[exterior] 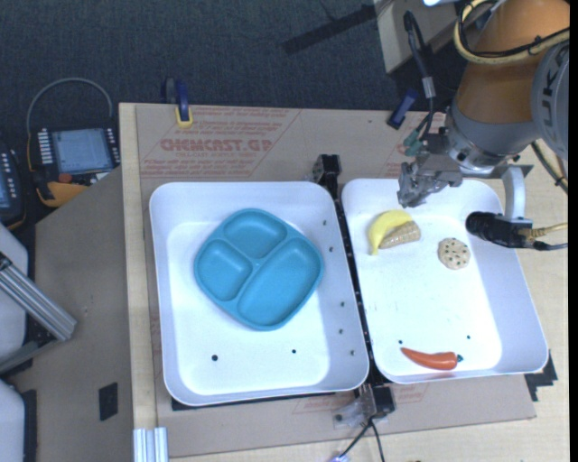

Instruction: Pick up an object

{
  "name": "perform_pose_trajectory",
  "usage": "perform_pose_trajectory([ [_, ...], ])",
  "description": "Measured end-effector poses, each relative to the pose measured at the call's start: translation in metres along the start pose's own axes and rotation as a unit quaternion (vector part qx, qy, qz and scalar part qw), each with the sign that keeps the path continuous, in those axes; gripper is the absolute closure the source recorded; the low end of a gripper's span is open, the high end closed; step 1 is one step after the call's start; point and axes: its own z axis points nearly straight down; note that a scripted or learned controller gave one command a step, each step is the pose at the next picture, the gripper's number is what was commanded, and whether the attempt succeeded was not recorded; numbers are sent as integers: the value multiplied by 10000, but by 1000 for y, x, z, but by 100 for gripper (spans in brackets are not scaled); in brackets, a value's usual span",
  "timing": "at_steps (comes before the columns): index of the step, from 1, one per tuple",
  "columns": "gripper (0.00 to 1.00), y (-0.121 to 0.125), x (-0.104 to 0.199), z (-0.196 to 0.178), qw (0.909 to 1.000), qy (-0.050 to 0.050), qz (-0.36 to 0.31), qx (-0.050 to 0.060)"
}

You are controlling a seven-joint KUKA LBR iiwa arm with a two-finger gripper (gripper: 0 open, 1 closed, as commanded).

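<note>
The arm [506,81] is bulky and rounded, with a broad orange band over a grey wrist. Yellow and black cables [470,27] loop around the orange part. Below the wrist sits a small grey metal gripper [417,191] with dark fittings.

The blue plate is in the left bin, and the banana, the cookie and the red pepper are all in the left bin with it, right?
Not quite. The blue plate is in the left bin, but the banana, the cookie and the red pepper lie in the right bin. The camera view shows it.
</note>
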Motion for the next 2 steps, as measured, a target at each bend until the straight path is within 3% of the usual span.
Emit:
perform_pose_trajectory([
  [1,100,-1,53,1,10000,-1,-1,-8],
  [2,100,-6,107,29,10000,-2,3,7],
])
